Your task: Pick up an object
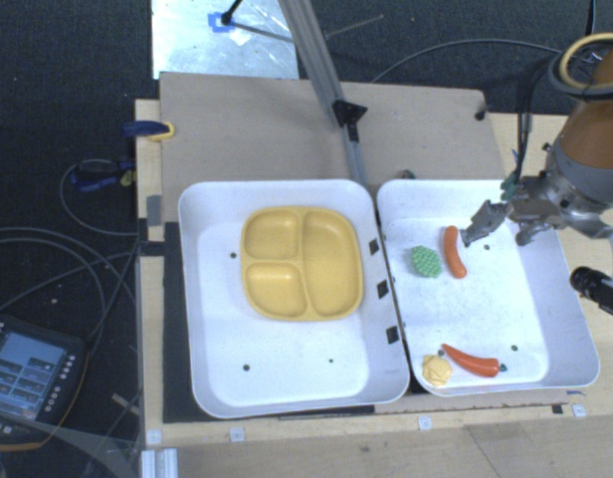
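Note:
In the right bin lie a short orange-red sausage, a green knobbly ball just left of it, a longer red-orange sausage near the front edge, and a small yellow piece at the front left corner. My gripper hangs over the right bin's back half, to the right of the short sausage and above it. Its fingers are spread and nothing sits between them.
The left bin holds a yellow divided plate. A slanted grey pole crosses the back of the bench. Cables and a control pendant lie on the floor at the left.

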{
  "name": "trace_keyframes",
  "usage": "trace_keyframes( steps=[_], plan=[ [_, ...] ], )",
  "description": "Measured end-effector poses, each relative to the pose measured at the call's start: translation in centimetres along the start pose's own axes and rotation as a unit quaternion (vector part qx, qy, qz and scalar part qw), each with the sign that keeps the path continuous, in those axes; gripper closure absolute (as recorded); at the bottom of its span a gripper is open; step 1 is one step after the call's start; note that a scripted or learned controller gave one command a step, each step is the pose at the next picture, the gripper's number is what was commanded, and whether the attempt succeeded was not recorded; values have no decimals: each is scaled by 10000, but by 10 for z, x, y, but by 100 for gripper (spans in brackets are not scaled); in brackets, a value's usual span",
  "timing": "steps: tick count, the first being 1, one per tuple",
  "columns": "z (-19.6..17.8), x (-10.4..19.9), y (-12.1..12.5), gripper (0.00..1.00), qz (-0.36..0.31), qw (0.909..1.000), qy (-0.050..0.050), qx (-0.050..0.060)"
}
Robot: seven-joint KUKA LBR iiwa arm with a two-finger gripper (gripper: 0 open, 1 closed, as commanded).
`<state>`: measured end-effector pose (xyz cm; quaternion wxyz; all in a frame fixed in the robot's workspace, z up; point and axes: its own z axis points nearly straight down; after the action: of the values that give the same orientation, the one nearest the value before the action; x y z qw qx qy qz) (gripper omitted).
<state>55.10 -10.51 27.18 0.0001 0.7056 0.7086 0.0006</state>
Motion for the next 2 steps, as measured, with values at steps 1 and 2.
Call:
trace_keyframes(
  steps=[1, 2],
  plan=[
    [0, 0, 0, 0, 8, 10000, 0, -3],
    [42, 0, 2, 0, 19, 10000, -1, 20]
  ],
)
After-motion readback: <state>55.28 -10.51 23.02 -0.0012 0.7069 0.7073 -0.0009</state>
